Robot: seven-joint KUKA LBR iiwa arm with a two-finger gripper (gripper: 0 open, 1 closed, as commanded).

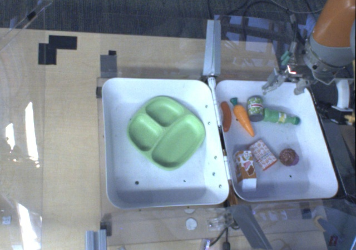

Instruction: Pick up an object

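Note:
My gripper (pixel 286 85) hangs over the far edge of the right bin (pixel 322 149), its fingers spread open with nothing between them. Just below it in the bin lie a small can (pixel 255 107) and a green bottle (pixel 281 117) on its side. Left of these are an orange carrot (pixel 243 120) and a red sausage (pixel 226 116). Nearer the front lie two printed snack packets (pixel 262 154) (pixel 245 164) and a dark red round item (pixel 288 157).
The left bin (pixel 119 182) holds a green divided plate (pixel 167 131). A metal rail (pixel 211 49) runs between the bins at the back. Cables (pixel 245 4) trail behind the right bin. The orange band of the arm (pixel 336 18) stands at the upper right.

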